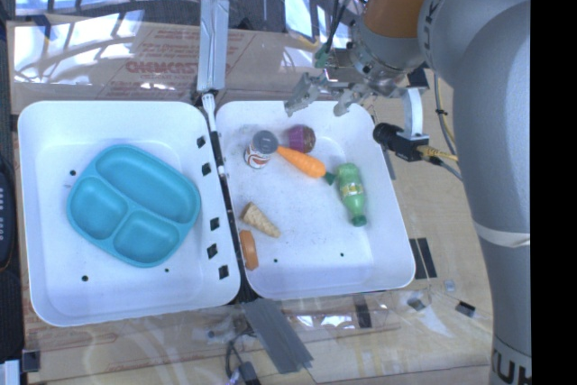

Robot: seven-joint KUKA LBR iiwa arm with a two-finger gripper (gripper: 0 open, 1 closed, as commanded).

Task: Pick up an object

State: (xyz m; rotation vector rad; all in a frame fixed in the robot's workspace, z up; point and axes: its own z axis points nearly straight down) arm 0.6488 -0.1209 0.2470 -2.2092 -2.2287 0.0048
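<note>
Your claw (320,101) hangs over the far rim of the right bin (388,230), its two fingers (297,100) spread wide with nothing between them. It sits above the bin's back edge, raised rather than down among the things, so you have no grasp yet.

Just beneath and in front of the claw lies a purple ball (300,138), the nearest thing to the fingers. Beside it, toward the divider, a small can (261,148) stands with its grey lid up. A carrot (303,161) lies slanted between the can and a green bottle (352,192), which rests on its side near the right wall, its cap end touching or nearly touching the carrot's tip. Nearer you, a cone (259,219) lies well apart from that group, and an orange piece (249,249) lies along the divider wall.

The left bin (45,284) holds a blue divided plate (133,205).

As for progress, I judge you are at the start: nothing is lifted, and every thing lies on the bin floor. What is left is the whole of it, namely choosing a target, lowering, closing and raising. The ball looks the shortest reach, though it may roll away.
</note>
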